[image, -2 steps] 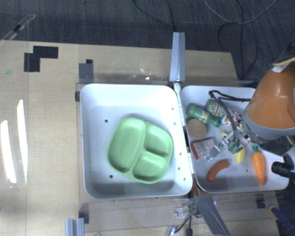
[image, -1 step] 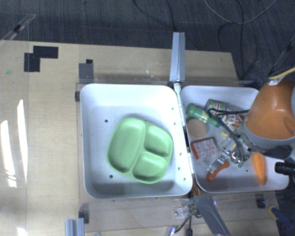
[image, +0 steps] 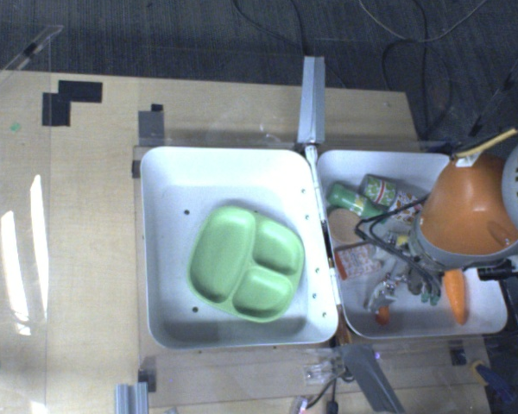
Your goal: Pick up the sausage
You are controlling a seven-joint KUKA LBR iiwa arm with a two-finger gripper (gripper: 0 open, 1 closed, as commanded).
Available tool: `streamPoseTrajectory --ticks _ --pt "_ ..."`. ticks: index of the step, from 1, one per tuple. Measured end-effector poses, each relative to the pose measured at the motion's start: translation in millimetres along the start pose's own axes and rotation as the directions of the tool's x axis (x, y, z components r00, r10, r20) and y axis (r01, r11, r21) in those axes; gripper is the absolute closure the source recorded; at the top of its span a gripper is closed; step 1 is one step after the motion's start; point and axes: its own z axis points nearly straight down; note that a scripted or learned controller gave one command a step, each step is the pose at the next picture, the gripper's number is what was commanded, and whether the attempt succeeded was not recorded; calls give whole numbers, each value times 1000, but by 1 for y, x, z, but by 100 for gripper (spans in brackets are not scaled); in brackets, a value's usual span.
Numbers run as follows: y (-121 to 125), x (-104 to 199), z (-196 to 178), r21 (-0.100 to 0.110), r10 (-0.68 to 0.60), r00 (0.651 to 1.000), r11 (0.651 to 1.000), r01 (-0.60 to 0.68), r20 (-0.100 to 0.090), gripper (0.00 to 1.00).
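A small reddish-brown piece, likely the sausage [image: 382, 316], lies near the front wall of the right bin [image: 414, 328]. My gripper [image: 385, 297] hangs directly over it, its tip just above or touching the piece; I cannot tell which. The arm's orange band [image: 466, 207] covers the right part of that bin and hides what lies beneath it.
The right bin also holds a green bottle [image: 347, 199], a printed can [image: 384, 190], a flat packet [image: 356, 261] and an orange carrot [image: 456, 297] close to the gripper. A green divided plate [image: 246, 263] sits in the left bin [image: 164, 231]. A metal post [image: 312, 102] stands between the bins.
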Motion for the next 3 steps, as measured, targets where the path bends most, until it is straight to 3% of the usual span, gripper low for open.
streamPoseTrajectory --ticks 1,2,3 --pt "25 9 -92 0 156 988 988 -156 -22 0" --pt "10 2 1 -5 30 1000 1000 -30 -2 0" --pt "11 -5 -14 -8 32 999 999 -32 21 100"
